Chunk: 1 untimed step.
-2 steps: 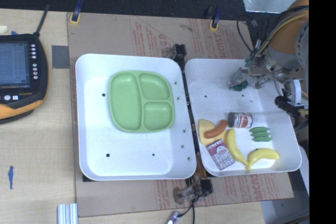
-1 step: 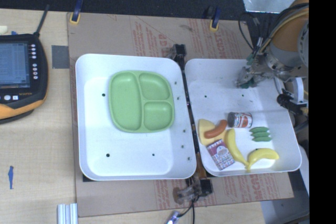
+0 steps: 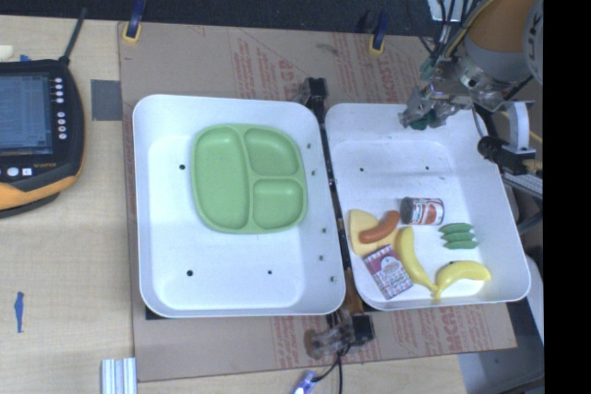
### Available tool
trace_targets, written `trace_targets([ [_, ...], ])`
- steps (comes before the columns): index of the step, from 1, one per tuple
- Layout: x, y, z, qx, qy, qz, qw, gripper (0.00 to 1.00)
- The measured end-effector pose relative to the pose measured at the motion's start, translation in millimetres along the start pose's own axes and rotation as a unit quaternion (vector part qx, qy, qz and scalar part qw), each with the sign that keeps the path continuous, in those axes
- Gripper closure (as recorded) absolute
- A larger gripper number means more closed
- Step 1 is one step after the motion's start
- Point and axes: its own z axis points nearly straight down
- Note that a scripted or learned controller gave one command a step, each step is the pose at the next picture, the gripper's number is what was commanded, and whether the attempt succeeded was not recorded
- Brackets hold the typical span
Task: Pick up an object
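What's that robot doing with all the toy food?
The robot arm reaches in from the right, and its pincer hangs over the far edge of the right bin. It is meant to pick something up, but it has not got to the toys. They sit together at the near end of that bin: a small can, a hot dog, green pea pods, two bananas and a red packet. The left bin holds a green divided plate.
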Motion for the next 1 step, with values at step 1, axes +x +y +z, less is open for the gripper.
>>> trace_targets([
  [1,100.3,0.1,-26.1,0.001,0.0,-0.001,1.0,1.0],
])
